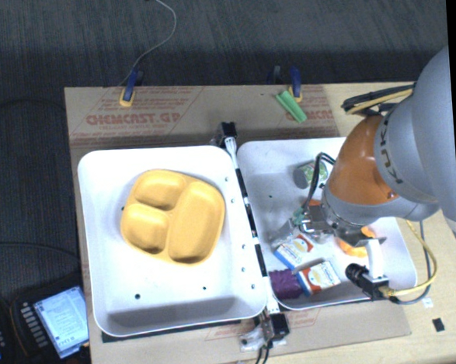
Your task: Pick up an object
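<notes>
Looking down on the surface, we see at left a white bin holding a yellow three-lobed tray, which lies near the bin's centre. A black divider separates it from the right bin. In the right bin we note a purple item against the near wall, a small white-and-orange carton just beside it, and a white-and-blue packet slightly farther back. The grey arm with its orange band reaches in from the right, and the tool sits low among these objects. We cannot tell whether it is released or clenched.
</notes>
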`<state>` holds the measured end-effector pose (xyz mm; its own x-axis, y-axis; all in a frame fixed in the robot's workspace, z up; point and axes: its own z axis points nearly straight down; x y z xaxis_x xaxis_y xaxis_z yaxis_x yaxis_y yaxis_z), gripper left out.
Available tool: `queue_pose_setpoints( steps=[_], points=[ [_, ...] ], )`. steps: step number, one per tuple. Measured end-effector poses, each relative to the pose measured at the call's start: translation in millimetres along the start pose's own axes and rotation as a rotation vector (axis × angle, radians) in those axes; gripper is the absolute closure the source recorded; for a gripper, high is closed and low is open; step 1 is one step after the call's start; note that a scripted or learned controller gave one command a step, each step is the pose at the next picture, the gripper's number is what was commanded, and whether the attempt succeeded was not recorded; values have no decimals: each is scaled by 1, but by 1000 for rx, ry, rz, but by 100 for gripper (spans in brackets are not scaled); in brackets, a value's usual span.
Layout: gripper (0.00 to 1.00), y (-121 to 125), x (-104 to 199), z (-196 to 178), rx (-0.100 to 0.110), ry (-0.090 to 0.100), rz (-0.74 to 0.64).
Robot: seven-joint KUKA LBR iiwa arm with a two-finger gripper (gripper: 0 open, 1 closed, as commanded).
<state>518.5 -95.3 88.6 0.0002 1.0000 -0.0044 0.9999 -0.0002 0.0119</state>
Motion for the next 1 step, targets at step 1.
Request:
queue_pose_setpoints(
  steps=[1],
  points=[
    [100,1,-1,-11,-2,-1,0]
  ],
)
